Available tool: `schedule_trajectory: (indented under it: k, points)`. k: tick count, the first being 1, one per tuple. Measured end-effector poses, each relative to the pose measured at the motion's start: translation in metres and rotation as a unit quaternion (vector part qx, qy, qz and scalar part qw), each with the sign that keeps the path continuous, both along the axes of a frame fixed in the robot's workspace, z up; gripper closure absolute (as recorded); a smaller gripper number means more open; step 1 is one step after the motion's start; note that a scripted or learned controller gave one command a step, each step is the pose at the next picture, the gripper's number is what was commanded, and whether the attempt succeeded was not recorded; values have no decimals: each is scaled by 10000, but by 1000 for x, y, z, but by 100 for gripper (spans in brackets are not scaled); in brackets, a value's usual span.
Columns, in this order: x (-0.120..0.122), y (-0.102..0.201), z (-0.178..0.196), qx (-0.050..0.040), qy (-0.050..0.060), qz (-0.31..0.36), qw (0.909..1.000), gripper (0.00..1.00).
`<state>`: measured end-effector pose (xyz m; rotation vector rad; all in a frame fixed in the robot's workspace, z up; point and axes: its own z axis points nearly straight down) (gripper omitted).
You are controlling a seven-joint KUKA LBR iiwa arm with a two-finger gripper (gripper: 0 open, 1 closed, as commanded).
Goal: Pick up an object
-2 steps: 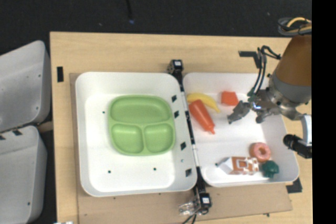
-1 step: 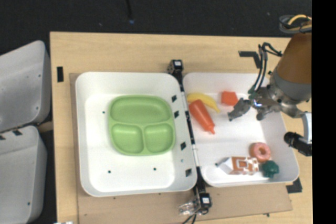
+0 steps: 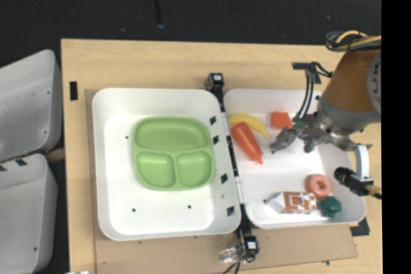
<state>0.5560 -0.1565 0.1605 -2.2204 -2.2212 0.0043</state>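
Gripper (image 3: pixel 294 138) hangs over the right bin (image 3: pixel 257 212), fingers spread, nothing between them. Orange block (image 3: pixel 280 120) just beside, carrot (image 3: pixel 246 142) and banana (image 3: pixel 250 121) further left. The carton (image 3: pixel 292 203) has print too small to read.

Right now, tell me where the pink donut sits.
The pink donut lies in the right bin, near its front right corner, between the small carton and the green piece.

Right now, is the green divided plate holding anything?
Empty: the green divided plate in the left bin shows three bare compartments.
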Motion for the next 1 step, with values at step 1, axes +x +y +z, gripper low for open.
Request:
schedule_trajectory:
  k: [1]
  points:
    - [-1, -1, -53, 2, 6, -10, 10000, 0]
